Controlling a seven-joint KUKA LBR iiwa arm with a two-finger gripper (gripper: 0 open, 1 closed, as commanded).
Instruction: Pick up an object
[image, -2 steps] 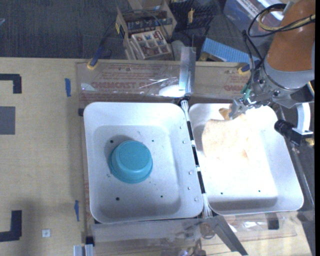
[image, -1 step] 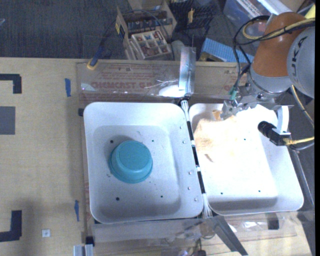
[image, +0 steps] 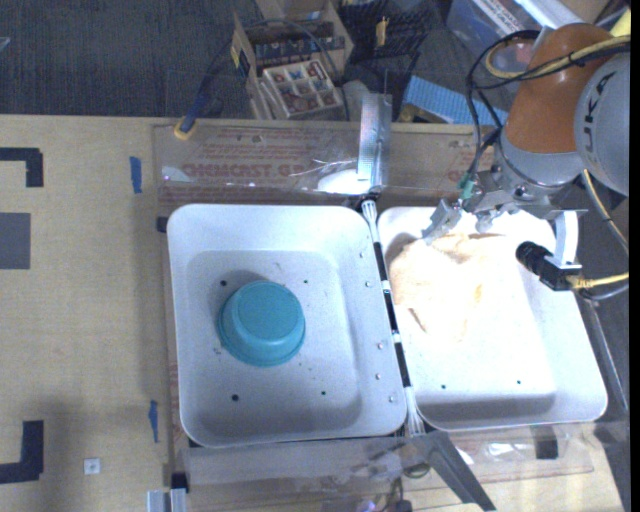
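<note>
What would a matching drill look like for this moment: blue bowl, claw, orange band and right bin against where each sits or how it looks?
Things:
1. blue bowl
2. claw
3. orange band
4. right bin

Places or states:
A. top right corner of the view, on the arm
B. upside down in the left bin
C. brightly lit, washed out
D. over the right bin's far edge

Pairs: 1-B, 2-D, 3-A, 4-C
</note>
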